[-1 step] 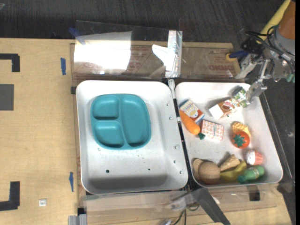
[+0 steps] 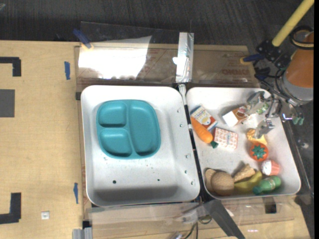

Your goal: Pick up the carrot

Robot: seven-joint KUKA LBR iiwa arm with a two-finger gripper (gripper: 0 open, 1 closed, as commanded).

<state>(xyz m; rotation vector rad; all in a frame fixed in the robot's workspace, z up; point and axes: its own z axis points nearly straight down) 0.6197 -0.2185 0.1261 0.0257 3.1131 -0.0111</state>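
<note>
Gripper (image 2: 262,114): hanging low over the right bin's (image 2: 291,156) upper right part, well apart from the carrot; finger state cannot be told, metal parts blurring together there.
Arm (image 2: 303,66): reaching in from the right edge, orange band showing above the wrist.
Carrot (image 2: 203,132): lying in the right bin near its left wall, slanting, green end pointing down-right, touching the small box beside it.
Blue carton (image 2: 201,115): sitting just above the carrot.
Box (image 2: 226,138): lying flat just right of the carrot.
White piece (image 2: 230,118): resting near the gripper, to its left.
Tomato (image 2: 259,152): sitting below the gripper, toward the bin's right side.
Bread (image 2: 222,181): lying at the bin's lower left corner.
Banana (image 2: 247,183): lying along the lower wall, next to the bread.
Left bin (image 2: 169,180): holding a teal tray (image 2: 128,128) with three compartments.
Bench (image 2: 35,133): showing black tape marks at the left.
</note>
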